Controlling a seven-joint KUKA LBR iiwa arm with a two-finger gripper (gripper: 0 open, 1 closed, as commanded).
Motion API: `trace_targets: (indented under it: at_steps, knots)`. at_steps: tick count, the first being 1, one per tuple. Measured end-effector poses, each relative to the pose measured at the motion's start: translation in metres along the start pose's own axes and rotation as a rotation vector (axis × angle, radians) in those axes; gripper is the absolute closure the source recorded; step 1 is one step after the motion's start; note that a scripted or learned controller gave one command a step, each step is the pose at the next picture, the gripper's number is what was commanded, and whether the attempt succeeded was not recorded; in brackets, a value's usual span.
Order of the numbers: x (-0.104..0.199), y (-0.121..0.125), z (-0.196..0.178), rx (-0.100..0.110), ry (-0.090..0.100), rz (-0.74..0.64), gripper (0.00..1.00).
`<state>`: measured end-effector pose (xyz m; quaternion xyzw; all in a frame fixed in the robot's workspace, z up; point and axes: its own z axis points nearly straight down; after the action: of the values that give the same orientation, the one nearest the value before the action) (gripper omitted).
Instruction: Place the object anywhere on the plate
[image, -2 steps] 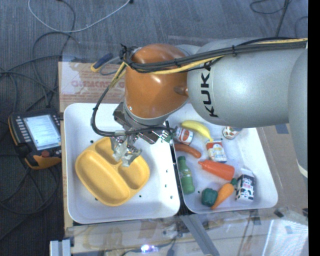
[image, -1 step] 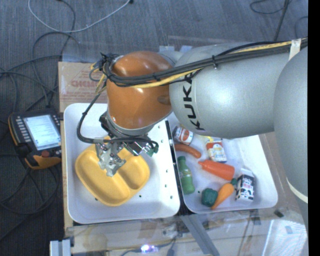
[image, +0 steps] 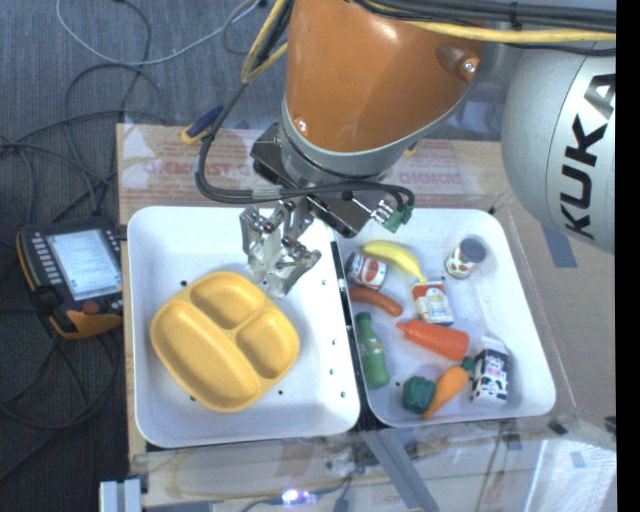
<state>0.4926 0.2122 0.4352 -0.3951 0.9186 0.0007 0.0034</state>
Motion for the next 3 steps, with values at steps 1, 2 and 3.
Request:
trace_targets:
  at_steps: [1, 2, 3]
  knots:
    - [-0.01, 0.01, 0.134, -0.003, 0.005, 0.128, 1.0]
    - [0.005, -0.037, 0.015, 0.0, 0.002, 0.095, 1.0]
    - [-0.005, -0.018, 0.155, -0.002, 0.006, 0.361, 1.0]
